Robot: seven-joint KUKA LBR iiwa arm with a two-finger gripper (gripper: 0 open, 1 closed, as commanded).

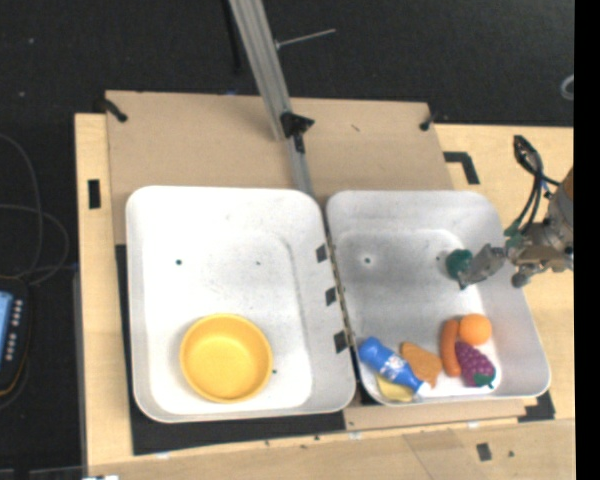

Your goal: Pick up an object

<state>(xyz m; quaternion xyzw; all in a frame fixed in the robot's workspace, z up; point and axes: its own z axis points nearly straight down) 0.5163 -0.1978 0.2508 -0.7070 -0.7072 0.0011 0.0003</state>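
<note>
While fingers hover over right bin, spread unclear, toy fruit pile lies below, apart.

Grey metal gripper with dark teal fingertip pads. Wrist block grey, blocky, small green marking. Black cables loop above the wrist, loosely bundled.

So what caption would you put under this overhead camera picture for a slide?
End effector over the right bin, above toy food clustered at its near edge; a yellow bowl sits in the left bin.
</note>
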